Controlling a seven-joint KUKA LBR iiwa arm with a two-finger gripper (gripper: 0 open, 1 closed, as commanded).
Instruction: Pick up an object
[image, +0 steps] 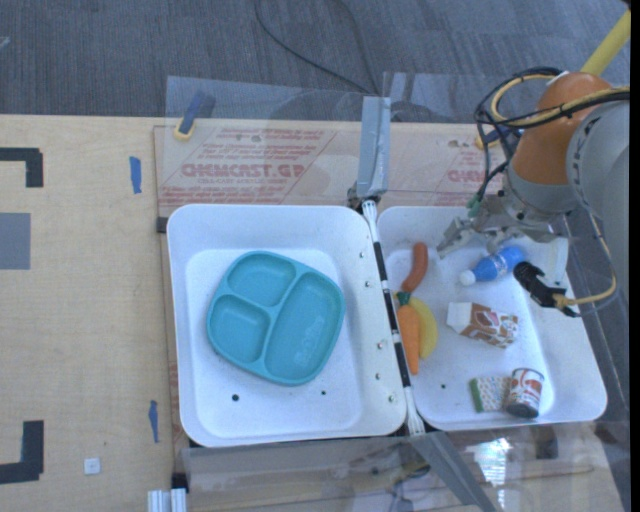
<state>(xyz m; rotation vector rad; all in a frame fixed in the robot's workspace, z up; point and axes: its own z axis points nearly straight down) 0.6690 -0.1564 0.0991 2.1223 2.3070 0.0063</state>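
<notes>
The arm (575, 140) reached in from the right and hung over the far part of the right bin (585, 400). Its tool (478, 228) sat low above that bin's back edge, its thin fingers (452, 238) spread fairly wide with nothing between them. Just beside the tool, toward the near side, a small blue bottle (492, 266) with a white cap lay on its side on the bin floor, close to the fingers but apart from them. A brown sausage (418, 268) lay near the bin's left wall, and below it a carrot (408, 338) rested against a yellow banana (427, 330). A small white and brown carton (484, 323) lay near the middle of the bin. At the near edge a can (524, 391) lay touching a small green packet (487, 394). The left bin (190, 240) held a teal divided plate (276, 317), tilted a little across its floor. Both bins stood side by side on the wooden tabletop (70, 330).
</notes>
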